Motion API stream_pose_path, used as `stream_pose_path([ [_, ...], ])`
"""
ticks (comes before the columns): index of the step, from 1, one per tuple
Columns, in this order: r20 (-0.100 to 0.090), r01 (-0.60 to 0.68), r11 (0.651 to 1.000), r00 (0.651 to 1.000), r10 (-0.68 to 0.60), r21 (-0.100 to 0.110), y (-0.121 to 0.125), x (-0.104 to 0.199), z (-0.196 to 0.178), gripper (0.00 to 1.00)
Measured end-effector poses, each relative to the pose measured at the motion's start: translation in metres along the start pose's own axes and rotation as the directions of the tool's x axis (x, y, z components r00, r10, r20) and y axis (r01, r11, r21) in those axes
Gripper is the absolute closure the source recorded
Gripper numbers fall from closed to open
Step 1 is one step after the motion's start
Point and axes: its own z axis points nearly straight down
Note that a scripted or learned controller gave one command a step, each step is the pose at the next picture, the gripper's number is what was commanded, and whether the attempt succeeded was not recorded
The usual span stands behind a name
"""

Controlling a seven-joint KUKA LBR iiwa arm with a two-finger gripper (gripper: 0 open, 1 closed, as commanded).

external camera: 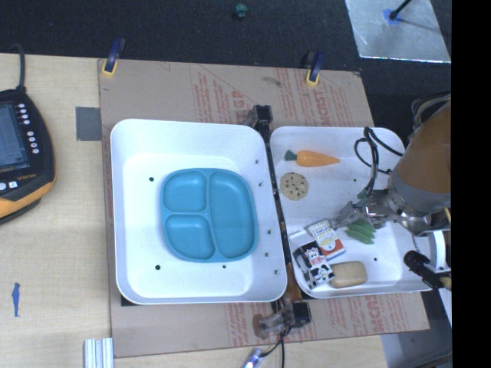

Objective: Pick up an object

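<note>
Carrot (pixel 317 159) lies left-right, green top left, tip pointing right.

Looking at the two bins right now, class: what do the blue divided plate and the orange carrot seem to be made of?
Blue three-compartment plate: probably moulded plastic, smooth with a soft sheen and even colour. Orange carrot with green top: likely a plastic toy, judging by its uniform colour and smooth surface, though too small to be sure.

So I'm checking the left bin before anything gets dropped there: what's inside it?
The left bin holds a blue divided plate lying flat near its middle, with three compartments. Bare white floor shows all around the plate. What lies under the plate is covered.
</note>
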Motion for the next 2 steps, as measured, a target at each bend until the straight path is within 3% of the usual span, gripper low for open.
stream_pose_path([
  [1, 0.002, 0.004, 1.0, 1.0, -0.004, 0.001, 0.0, -0.001, -0.01, 1.0],
  [2, -0.001, 0.0, 1.0, 1.0, 0.0, -0.003, 0.072, 0.063, -0.082, 1.0],
])
